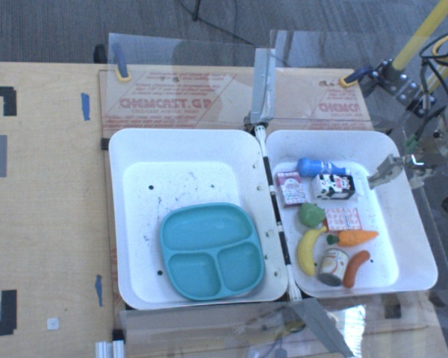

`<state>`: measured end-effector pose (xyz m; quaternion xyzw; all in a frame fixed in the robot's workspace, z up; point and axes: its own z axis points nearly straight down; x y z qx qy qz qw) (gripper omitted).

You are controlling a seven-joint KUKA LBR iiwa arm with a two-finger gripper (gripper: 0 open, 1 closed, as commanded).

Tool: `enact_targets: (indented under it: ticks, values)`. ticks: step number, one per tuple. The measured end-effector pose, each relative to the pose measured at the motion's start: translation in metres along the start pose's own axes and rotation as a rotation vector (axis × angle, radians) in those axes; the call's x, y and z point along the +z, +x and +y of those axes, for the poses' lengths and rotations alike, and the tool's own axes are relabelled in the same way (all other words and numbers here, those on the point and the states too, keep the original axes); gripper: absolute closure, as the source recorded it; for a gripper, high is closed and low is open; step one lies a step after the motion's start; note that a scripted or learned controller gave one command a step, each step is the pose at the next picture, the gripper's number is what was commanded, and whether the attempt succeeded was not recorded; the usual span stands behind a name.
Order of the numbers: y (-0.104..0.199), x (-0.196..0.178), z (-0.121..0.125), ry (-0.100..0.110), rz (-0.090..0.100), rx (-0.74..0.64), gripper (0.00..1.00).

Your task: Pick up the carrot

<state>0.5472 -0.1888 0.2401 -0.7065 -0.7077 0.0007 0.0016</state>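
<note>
— Pale wood is showing across the tabletop on the left, with black and blue tape marks sitting on it. What is lying in the left bin?

— A teal divided plate is lying flat in it, toward the near right corner, and dark specks are dotting the white floor around it.

— And moving on to the right bin?

— Things are crowding its left half. A pink carton is lying near the dividing wall, a blue bottle is resting beyond it, and a black-and-white carton is sitting just beside the bottle. Nearer the camera, a green vegetable is lying above a banana, with a pink patterned packet to its right. A tin can and a sausage are lying at the near edge.

— Where is the carrot lying?

— It is lying on the bin floor between the packet and the sausage, its leafy end pointing left toward the banana.

— And the jaws?

— They are hanging over the bin's far right part, reaching in from the right, well apart from the carrot, which is lying nearer the camera and to their left. Whether they are apart or together, I cannot tell.
</note>
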Motion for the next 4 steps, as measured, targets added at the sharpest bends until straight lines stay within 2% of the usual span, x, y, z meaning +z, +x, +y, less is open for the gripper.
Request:
enact_targets:
  ticks: [1,2,3,4]
  values:
    - [0.033,0.070,-0.069,0.000,0.000,-0.095,0.00]
    - [0.048,0.141,-0.041,-0.044,-0.021,-0.255,0.00]
    - [0.048,0.133,-0.043,-0.040,-0.018,-0.252,1.00]
    - [0.110,0.057,-0.061,0.000,-0.001,-0.133,1.00]
